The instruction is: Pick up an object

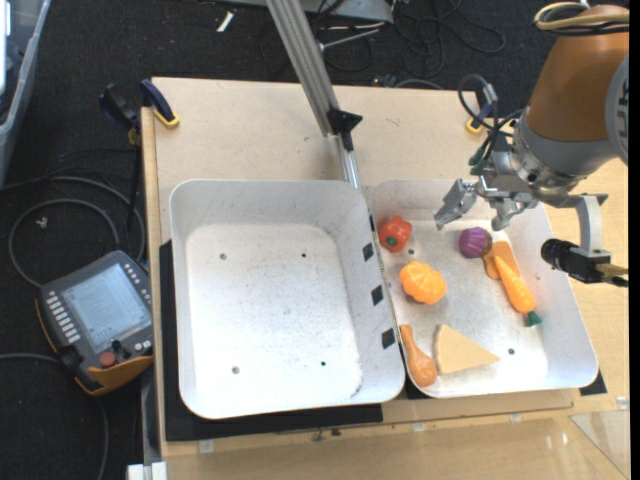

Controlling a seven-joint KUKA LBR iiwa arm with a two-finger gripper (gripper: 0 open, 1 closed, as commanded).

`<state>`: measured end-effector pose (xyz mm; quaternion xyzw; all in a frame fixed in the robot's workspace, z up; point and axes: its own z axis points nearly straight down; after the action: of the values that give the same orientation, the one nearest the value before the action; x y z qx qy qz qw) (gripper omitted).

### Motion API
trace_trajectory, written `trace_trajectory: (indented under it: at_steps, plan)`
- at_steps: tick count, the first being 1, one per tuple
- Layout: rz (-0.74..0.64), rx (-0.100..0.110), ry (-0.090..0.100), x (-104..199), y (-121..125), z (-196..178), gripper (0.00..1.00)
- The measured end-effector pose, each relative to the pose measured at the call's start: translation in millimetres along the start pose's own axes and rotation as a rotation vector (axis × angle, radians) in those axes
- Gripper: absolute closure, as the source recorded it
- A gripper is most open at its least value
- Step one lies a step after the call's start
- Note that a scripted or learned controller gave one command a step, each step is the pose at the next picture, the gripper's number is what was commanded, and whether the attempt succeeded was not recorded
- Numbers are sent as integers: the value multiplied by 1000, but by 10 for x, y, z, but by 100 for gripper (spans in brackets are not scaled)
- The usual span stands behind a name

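Gripper (478,208) hovers spread open and holding nothing over the right bin (560,373). Left to right below lie a tomato (395,232), orange (423,282), wedge (462,350), plum (474,240) and carrot (512,280). Nearest is the plum; I would centre above it, then descend straight, clear of the carrot touching it.

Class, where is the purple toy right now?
The purple toy lies in the right bin, near its far edge, beside the carrot and just below the gripper.

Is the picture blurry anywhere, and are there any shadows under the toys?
Camera view: mostly sharp; the orange pumpkin and carrot look crisp, the gripper slightly soft. Light is even, with faint shadows beside the toys and mild glare on the right bin's rim.
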<state>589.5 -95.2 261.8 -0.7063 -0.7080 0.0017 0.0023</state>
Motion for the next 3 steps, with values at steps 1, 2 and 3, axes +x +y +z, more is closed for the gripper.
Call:
trace_trajectory:
  at_steps: [1, 2, 3]
  plan:
    - [2, -5, -1, -2, 8, -28, 0]
    - [4, -1, -1, 0, -77, 447, 0]
    - [4, 0, -1, -80, -27, 966, 0]
